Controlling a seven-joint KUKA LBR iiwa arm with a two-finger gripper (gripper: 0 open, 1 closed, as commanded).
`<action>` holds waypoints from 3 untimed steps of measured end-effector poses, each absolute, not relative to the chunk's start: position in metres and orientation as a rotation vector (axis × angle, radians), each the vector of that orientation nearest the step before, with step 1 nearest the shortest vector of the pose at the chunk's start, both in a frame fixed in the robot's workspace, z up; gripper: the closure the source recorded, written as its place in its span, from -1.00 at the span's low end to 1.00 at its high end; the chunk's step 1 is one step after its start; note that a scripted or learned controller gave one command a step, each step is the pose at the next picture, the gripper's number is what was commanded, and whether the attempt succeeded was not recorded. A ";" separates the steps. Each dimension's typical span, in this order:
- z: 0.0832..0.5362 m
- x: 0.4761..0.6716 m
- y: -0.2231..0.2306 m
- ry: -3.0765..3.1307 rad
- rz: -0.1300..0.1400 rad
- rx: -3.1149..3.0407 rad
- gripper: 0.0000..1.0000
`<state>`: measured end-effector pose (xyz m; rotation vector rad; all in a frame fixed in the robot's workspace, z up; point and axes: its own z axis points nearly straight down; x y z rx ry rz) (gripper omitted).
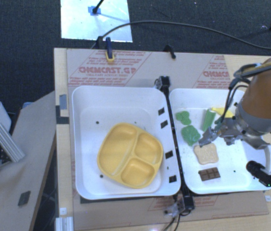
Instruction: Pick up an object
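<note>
Brown chocolate-bar toy (209,174) lies flat at the front of the right white plastic bin (255,184). Left white bin (121,100) holds a yellow divided plastic tray (129,155). Right bin also holds bumpy green toys (190,134) and a beige toast slice (206,153), touched by the gripper (207,139); its grasp I cannot tell.

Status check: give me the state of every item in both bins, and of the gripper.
Yellow divided plate: flat in the left bin, compartments bare.
Green pieces: loose in the right bin, near the divider.
Green stick: lying by the arm.
Bread slice: flat, unheld.
Chocolate bar: flat near the front wall.
Gripper: low over the bread slice; grip unclear.
</note>
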<state>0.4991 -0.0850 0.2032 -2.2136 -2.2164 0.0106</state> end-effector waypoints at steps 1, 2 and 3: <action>0.209 0.502 -0.085 -2.225 -0.001 -2.218 -1.00; 0.155 0.512 -0.088 -2.221 0.002 -2.218 -1.00; 0.111 0.506 -0.084 -2.221 0.002 -2.218 -1.00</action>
